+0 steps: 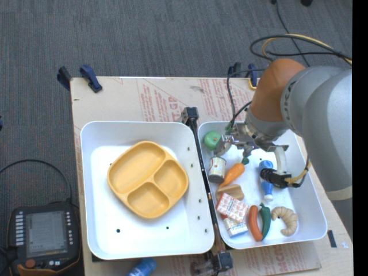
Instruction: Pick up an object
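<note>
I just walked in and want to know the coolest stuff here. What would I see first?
The big yellow plastic plate with three compartments lies in the left white bin. The grey robot arm with an orange band reaches over the right white bin, which holds small toy foods like an orange carrot and a green ball.

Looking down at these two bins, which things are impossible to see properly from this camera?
- The pincer: in the camera view the arm's own wrist covers it, so open or shut is unclear.
- The small packet in the right bin: partly under the red-and-white box; its label is too small to read.
- The blue bottle: cut off by the bottom edge.
</note>
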`<act>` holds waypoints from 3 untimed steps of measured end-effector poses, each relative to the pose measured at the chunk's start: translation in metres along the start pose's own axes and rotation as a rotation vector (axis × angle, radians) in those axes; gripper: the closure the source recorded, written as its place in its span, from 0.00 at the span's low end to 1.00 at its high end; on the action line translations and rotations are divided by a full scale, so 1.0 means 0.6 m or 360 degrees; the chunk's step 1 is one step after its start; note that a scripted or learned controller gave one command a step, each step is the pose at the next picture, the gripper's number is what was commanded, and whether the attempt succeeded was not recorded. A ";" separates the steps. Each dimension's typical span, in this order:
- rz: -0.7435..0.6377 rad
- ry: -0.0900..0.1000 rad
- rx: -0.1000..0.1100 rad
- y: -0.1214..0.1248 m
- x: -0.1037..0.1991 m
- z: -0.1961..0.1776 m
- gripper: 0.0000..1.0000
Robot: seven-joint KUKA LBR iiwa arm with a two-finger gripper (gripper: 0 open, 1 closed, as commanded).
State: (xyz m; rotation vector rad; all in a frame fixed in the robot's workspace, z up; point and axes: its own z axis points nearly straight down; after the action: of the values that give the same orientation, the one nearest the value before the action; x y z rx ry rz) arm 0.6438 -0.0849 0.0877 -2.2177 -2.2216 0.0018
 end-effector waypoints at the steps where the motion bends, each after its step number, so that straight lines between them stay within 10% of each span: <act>1: -0.0003 0.0000 0.0001 0.000 0.004 0.000 0.00; 3: -0.0004 0.0000 0.0001 0.000 0.006 0.000 0.00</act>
State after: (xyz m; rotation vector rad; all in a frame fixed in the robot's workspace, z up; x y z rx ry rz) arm 0.6435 -0.0812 0.0876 -2.2146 -2.2236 0.0023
